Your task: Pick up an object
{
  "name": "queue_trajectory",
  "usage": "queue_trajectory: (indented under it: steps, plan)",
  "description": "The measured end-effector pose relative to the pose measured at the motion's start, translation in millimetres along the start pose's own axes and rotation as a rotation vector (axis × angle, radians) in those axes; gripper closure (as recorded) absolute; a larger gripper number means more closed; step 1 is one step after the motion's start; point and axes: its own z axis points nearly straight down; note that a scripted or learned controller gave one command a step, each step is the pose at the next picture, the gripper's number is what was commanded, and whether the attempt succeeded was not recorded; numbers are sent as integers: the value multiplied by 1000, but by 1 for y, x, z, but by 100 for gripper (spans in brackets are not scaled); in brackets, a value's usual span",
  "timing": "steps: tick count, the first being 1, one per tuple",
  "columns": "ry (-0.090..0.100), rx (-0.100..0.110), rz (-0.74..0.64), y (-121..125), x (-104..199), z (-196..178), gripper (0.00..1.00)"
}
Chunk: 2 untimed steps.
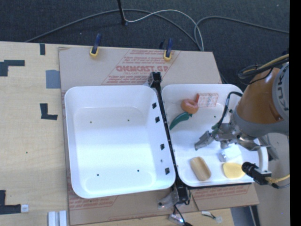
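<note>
Jaws [203, 142] over right bin [188, 126], state unclear.

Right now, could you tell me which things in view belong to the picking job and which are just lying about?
Job:
pincer, over the right bin
bread roll
yellow piece
orange toy
green tool
small card

Lying about:
left bin
clamps
cables

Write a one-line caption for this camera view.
Gripper poised over right bin holding bread roll, yellow piece, orange toy.
</note>
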Motion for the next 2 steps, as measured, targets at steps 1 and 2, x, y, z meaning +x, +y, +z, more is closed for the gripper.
queue_trajectory:
  steps: [1, 2]
  plan:
    - [0, 0, 0, -1, 0, 53, 0]
    - [-1, -4, 0, 0, 0, 40, 100]
